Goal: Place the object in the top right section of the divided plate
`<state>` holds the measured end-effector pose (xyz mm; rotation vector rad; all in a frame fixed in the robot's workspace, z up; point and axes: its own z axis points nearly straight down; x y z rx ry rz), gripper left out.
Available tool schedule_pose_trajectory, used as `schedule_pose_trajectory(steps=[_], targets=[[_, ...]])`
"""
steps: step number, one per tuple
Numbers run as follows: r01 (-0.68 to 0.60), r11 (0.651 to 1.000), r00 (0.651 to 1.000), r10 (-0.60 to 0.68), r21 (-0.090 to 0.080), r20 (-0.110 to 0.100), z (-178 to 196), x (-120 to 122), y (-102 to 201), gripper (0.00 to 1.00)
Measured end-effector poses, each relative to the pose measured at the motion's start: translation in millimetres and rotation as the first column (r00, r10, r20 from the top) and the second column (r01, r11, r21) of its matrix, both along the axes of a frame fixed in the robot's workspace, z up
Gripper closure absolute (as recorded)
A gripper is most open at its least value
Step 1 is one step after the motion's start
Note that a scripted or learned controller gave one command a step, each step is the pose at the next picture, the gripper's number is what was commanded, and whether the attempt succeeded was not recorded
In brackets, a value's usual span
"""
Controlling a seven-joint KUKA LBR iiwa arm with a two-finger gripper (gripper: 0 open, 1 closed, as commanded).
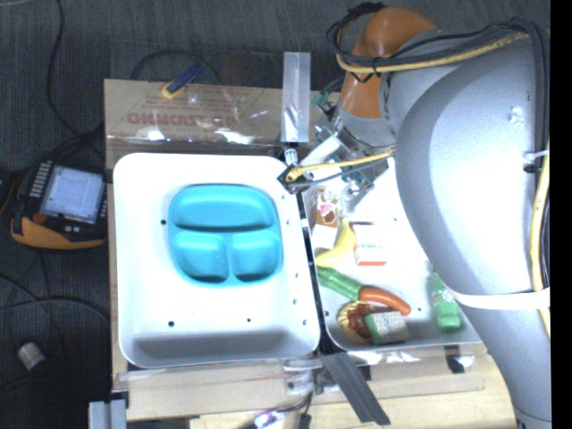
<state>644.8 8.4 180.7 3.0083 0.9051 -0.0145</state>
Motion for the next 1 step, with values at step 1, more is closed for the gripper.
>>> schedule_pose_trajectory(steps=[1], targets=[[-0.25,0.968,0.968,0.25,0.001,0.0,20.7,3.3,51.8,0.0]])
